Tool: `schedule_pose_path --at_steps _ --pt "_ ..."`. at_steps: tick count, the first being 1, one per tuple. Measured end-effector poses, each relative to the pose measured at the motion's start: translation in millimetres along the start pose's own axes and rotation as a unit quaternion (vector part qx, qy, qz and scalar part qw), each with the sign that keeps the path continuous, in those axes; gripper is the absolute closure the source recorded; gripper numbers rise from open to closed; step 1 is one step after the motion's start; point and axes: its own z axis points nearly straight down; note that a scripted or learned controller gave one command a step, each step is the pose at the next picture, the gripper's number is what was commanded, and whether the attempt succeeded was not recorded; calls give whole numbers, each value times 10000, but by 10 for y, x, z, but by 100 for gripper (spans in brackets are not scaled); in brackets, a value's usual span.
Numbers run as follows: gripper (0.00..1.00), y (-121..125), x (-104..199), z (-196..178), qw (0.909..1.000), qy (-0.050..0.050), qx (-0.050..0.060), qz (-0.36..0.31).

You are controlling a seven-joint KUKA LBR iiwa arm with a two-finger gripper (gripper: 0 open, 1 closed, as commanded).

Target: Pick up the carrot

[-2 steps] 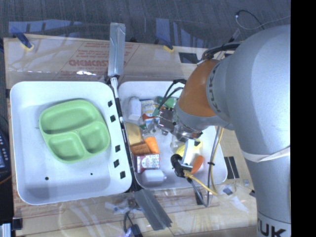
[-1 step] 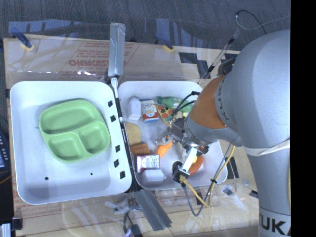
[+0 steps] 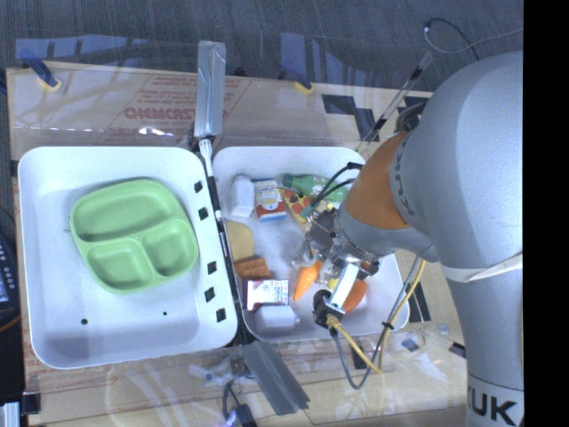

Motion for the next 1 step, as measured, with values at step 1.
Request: schedule_pose_path --at_steps 1 --pt "100 -764 509 -1501 10000 16 -41 9"
